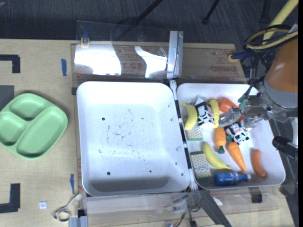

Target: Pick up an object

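Pincer (235,117) low among toys in right bin (277,176), grip state unclear. Smooth plastic carrots (236,156), curved bananas (215,156) just below-left; blue bottle (230,178) farther below.

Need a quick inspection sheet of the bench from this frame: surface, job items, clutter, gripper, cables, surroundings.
Surface: wooden bench with two white bins, left bin and right bin.
Job's things: right bin holds bananas, carrots, a blue bottle, black-and-white toys, all crowded together.
Clutter: green divided tray left of the bins.
Gripper: gripper low over the right bin's pile; no item visibly held.
Cables: yellow and black cables at upper right.
Surroundings: dark carpet; clear panel behind the left bin.
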